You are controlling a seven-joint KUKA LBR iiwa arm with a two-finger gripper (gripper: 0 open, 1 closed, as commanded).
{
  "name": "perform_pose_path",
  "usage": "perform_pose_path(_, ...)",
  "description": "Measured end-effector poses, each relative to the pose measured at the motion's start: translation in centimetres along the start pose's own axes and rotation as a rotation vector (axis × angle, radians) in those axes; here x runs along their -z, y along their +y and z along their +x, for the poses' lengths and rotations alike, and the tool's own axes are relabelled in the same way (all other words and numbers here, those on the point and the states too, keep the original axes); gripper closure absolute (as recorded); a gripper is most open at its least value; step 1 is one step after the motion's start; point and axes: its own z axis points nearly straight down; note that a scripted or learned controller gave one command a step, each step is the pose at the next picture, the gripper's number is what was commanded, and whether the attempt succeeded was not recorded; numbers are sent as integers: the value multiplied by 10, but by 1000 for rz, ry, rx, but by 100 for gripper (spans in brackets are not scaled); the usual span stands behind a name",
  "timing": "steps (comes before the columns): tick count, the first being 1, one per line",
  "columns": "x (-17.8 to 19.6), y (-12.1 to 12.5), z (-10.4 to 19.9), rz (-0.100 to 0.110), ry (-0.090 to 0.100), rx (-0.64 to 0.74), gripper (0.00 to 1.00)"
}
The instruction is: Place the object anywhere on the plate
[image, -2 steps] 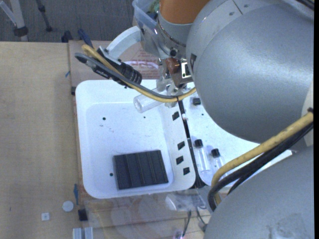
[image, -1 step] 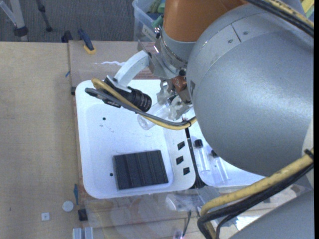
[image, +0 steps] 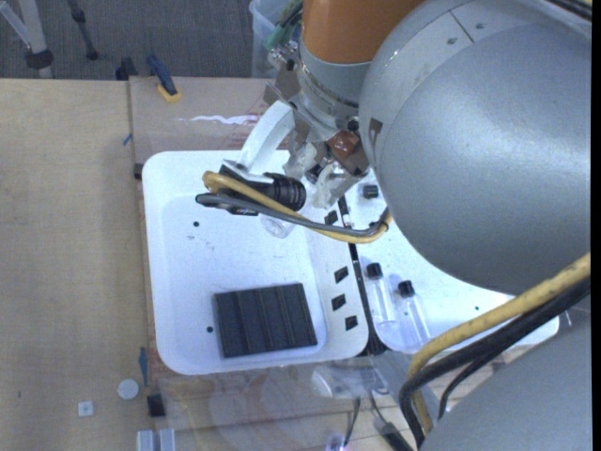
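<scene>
A dark ribbed plate (image: 265,319) is seen near the front edge of the left bin (image: 178,252). The hand (image: 315,172) is seen over that bin's far right corner; its state cannot be told. No writing can be read.

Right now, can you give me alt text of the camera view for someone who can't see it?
A grey arm with an orange band reaches from the right over the far end of the left white bin, its gripper low there. A dark ribbed plate lies at the bin's near end.
</scene>
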Motion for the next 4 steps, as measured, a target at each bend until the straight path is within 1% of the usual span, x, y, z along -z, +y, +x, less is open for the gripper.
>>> perform_pose_path(1,0,-20,-27,1,-1,198,100)
perform_pose_path(2,0,-19,-27,0,0,198,0)
perform_pose_path(3,0,-17,-29,0,0,984,0)
perform_pose_path(4,9,-18,-28,0,-2,986,100)
